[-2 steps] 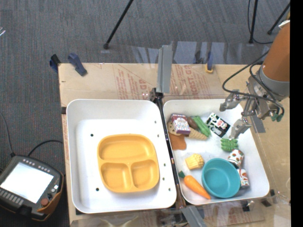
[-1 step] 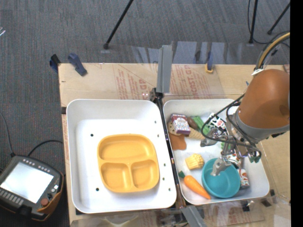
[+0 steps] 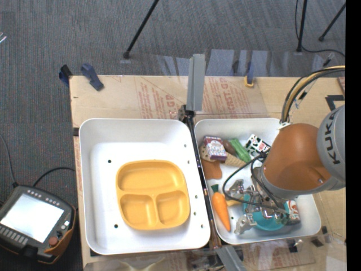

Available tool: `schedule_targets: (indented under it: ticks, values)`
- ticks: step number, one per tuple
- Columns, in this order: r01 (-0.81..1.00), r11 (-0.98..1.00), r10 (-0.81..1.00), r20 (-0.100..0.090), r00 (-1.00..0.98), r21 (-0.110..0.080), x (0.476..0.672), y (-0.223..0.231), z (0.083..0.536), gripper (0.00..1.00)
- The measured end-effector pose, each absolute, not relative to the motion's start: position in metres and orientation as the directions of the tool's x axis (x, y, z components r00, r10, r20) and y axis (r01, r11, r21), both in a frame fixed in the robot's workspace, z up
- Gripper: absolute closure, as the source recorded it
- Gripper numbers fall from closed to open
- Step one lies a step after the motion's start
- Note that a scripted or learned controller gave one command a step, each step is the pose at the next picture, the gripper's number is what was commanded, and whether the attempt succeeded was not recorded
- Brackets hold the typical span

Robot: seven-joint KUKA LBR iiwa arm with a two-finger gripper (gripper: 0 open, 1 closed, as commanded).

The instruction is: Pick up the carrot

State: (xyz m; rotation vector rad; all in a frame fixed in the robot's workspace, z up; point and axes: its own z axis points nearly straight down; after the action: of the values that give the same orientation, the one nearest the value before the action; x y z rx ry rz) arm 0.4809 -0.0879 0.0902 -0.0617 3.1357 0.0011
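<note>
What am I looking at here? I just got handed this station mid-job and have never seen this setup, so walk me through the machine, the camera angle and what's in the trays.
One camera looks down at a slant on a bench. The grey arm with the orange band is the robot, reaching in from the right; its gripper hangs low over the right bin. I cannot tell whether it is open or shut, and nothing is visibly held. The carrot, your target, lies free in that bin near its left wall, just left of the gripper. Also there: a small purple box, a green piece, a black-and-white item and something teal under the gripper. The left bin holds a yellow divided plate. The tablet-like device at lower left lies on the floor.
</note>
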Motion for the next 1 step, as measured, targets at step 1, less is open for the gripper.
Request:
schedule_targets:
  ticks: [1]
  values:
    - [-0.044,0.999,-0.044,-0.015,-0.999,-0.002,0.4847,-0.0870,0.1032,1.00]
